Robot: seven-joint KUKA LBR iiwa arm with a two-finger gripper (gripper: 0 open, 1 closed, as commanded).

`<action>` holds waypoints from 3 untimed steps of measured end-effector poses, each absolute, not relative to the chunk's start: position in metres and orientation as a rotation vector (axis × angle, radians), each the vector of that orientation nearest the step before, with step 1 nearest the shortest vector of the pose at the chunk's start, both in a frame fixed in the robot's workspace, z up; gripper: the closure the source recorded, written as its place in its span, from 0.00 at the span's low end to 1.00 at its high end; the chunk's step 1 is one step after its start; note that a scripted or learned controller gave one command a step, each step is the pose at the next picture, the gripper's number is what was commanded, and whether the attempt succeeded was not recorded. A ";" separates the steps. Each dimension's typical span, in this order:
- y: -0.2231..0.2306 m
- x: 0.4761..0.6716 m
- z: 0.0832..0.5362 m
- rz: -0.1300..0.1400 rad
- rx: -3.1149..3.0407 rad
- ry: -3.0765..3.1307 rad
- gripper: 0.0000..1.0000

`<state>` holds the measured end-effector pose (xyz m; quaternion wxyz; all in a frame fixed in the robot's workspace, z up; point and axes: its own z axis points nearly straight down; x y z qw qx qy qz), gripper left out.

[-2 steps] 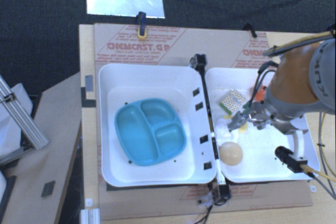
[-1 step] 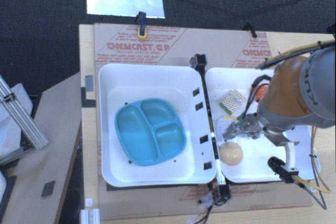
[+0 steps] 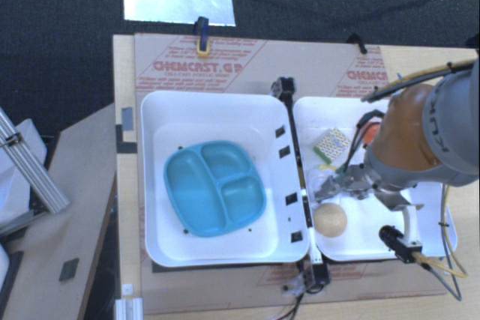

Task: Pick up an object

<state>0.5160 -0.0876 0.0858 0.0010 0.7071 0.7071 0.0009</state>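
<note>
Surroundings: a dark carpet floor lies behind the pale wooden desk (image 3: 124, 71), and 2 shallow white plastic bins stand side by side on brown printed protective sheet.
Left bin (image 3: 195, 105): it holds a light blue plastic plate with 3 compartments (image 3: 215, 187), lying flat near the middle.
Right bin (image 3: 330, 110): it holds a beige round ball-like object (image 3: 329, 220) near the front left corner, a small checkered packet with a green edge (image 3: 331, 142) near the back, and something orange (image 3: 367, 133) beside the arm.
Arm: the grey arm with the orange band (image 3: 420, 135) reaches low into the right bin; the gripper (image 3: 335, 187) is just above and beside the beige ball.
Fingers: I cannot tell how wide they stand; the metal parts are blurred together.
Risk: the ball is round and close to the bin wall, so I think it may roll away or slip out if the fingers close off its centre. The gripper may also hit the divider between the bins.
Hidden: the arm covers the right part of the bin, and the orange thing is mostly cut off. A clear shiny thing (image 3: 321, 177) near the gripper is hard to make out.
</note>
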 end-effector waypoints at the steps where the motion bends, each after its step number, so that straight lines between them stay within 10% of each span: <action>1: -0.086 0.519 0.099 0.014 2.216 2.220 1.00; 3: -0.095 0.517 0.206 0.007 2.212 2.222 1.00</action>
